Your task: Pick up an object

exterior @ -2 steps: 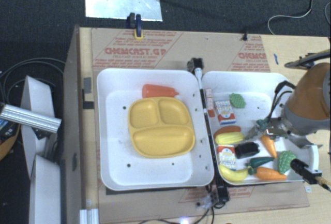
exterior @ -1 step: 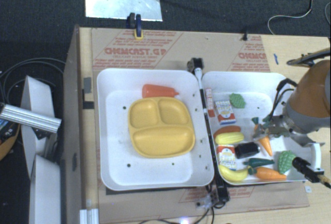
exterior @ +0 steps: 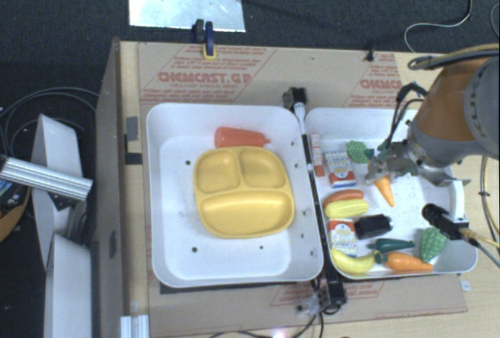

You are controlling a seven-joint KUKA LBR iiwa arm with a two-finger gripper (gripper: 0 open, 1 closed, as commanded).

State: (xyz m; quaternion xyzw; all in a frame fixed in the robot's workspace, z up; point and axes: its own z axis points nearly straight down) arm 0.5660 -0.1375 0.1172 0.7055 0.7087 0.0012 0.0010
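Now, down low in the right bin (exterior: pixel 469 257) with the gripper (exterior: pixel 382 170), wrist bent in from the right under the orange band. Can't tell how far open from up here: too dark and too small against the white floor. Touching, or as good as touching, the blunt end of a small carrot (exterior: pixel 383 190), directly below the gripper, tip pointing toward the near rim. Impossible to call that a hold; no clear view of the carrot actually clamped.

Just up and left of the gripper, a green broccoli piece (exterior: pixel 358 151), close beside it. Further left, a small red-and-white carton (exterior: pixel 337 167) near the divider. Below and left, a red sausage (exterior: pixel 344 195) lying right against a yellow corn cob (exterior: pixel 346 209). Lower again, a black block (exterior: pixel 373 225), with a dark green vegetable (exterior: pixel 391 244) under it. Well down from the gripper along the near rim, a banana (exterior: pixel 351 262), a larger carrot (exterior: pixel 408 262) and a green knobbly piece (exterior: pixel 432 243).

Far off to the left of the gripper, past the divider, the left bin (exterior: pixel 160 172) with a yellow divided plate (exterior: pixel 242 192) and an orange-red piece (exterior: pixel 241 136) at the plate's far edge.
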